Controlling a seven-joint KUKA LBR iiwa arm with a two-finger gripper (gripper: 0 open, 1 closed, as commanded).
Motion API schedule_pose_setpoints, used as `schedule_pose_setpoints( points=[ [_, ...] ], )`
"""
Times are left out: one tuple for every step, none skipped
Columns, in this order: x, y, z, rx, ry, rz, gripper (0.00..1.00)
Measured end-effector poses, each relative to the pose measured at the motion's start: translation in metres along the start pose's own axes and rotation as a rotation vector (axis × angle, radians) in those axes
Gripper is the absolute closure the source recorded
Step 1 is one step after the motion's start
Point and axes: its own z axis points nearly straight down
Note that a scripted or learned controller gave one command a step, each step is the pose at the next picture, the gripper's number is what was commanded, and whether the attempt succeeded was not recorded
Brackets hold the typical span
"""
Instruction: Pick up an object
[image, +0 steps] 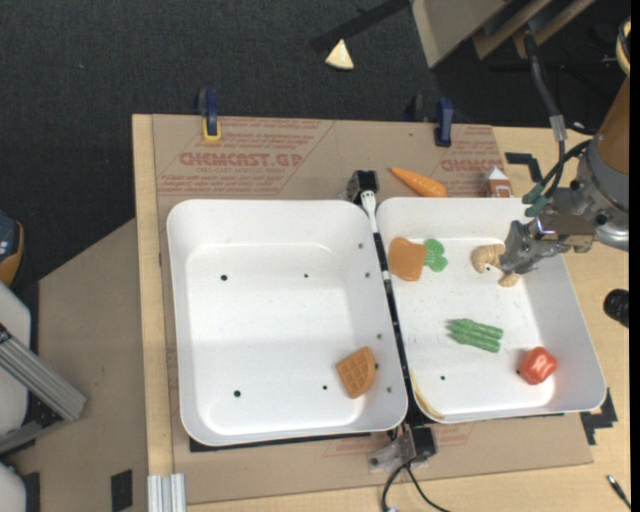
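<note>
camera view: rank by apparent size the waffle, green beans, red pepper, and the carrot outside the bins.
Largest to smallest, as seen:
1. Green beans
2. Carrot
3. Waffle
4. Red pepper
Beans and carrot look close in length, so that pair is unsure; the waffle is shorter but broader.

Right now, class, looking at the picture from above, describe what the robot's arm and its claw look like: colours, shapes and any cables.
The arm comes in from the right as a rounded grey body with an orange band above the wrist. Dark cables loop down along it, with a small green patch near the wrist. The claw is a compact block of grey and dark metal, too small to make out finer detail.
</note>
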Motion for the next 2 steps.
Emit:
schedule_pose_setpoints(
  points=[
    [0.05,-0.02,-0.194,-0.038,-0.003,-0.001,1.0],
    [0.023,0.006,0.014,0.002,-0.004,0.009,1.0]
  ],
)
